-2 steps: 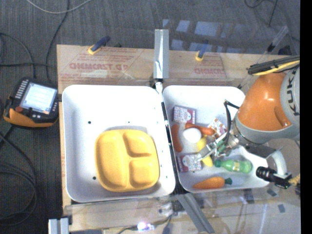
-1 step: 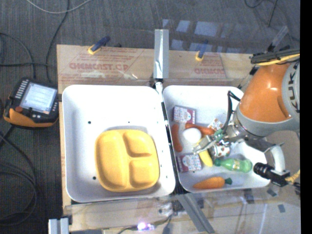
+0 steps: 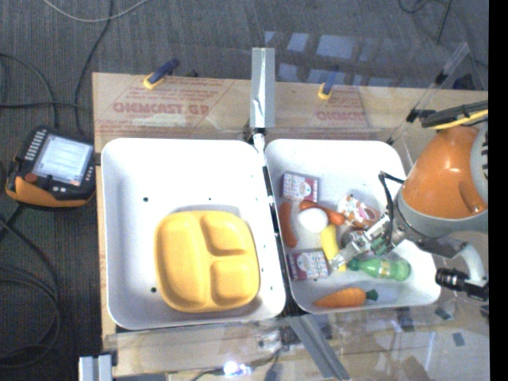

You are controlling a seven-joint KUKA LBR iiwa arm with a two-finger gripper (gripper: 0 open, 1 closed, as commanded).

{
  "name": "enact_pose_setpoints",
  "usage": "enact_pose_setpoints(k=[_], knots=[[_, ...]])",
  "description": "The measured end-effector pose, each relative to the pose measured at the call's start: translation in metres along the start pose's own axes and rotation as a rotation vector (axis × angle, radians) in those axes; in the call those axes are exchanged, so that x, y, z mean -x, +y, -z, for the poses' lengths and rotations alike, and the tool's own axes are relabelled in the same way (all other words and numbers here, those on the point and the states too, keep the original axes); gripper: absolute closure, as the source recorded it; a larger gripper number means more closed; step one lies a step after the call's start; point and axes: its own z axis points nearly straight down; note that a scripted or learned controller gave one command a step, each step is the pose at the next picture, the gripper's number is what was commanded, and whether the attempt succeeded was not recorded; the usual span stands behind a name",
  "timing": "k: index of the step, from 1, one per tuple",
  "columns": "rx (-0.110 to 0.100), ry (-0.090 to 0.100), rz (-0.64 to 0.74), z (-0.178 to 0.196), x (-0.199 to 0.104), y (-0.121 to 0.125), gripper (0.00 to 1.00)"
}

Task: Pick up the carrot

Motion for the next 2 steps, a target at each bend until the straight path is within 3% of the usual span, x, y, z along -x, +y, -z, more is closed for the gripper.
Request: enact_pose_setpoints(k=[1,2], knots=[[-0.017,0.015,-0.089,-0.0263,-0.0124,0.0199,0.0],[-0.022,0.023,-0.087,-0.022,-0.0149,0.0202,1.0]])
